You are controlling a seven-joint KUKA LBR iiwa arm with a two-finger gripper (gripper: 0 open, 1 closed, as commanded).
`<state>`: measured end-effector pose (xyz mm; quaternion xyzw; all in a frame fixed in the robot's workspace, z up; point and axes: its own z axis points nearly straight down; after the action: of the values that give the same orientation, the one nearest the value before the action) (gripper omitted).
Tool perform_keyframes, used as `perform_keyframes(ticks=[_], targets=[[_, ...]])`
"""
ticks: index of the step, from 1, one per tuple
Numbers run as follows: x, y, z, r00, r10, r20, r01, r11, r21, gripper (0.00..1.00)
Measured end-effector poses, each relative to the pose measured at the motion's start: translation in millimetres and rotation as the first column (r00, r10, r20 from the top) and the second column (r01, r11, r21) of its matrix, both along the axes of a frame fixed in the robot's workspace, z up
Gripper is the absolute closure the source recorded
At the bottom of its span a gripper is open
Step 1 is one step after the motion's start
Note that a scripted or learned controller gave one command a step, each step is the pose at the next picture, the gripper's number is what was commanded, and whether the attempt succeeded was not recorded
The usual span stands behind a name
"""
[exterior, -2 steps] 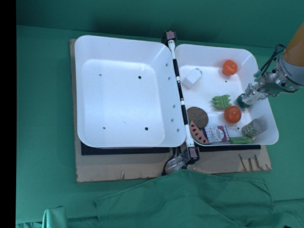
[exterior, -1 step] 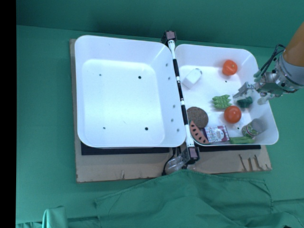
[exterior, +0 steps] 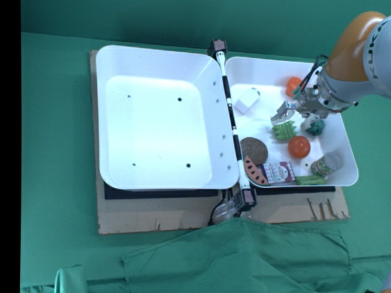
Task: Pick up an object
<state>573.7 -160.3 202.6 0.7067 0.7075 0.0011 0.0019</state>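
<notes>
Right bin [exterior: 342,145]: white cup [exterior: 246,100] at its far-left corner; two orange balls, one [exterior: 293,85] by the far edge, one [exterior: 299,146] mid-bin; green ridged piece [exterior: 283,130]; teal lump [exterior: 316,126]; brown disc [exterior: 254,149], watermelon slice [exterior: 256,170], carton [exterior: 279,173] and can [exterior: 326,163] along the near edge. Left bin [exterior: 116,60] (bare floor). Arm reaches in over the far-right corner; gripper [exterior: 286,111] hovers above the green piece, jaws apart, holding nothing.
</notes>
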Motion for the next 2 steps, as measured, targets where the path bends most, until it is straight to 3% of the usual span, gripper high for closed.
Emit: perform_keyframes(ticks=[1, 2], targets=[[66, -27, -19, 1.000, -0.002, 0.007, 0.002, 1.000, -0.003, 0.00], [-15, -19, -16, 1.000, -0.006, 0.014, 0.006, 1.000, -0.006, 0.00]])
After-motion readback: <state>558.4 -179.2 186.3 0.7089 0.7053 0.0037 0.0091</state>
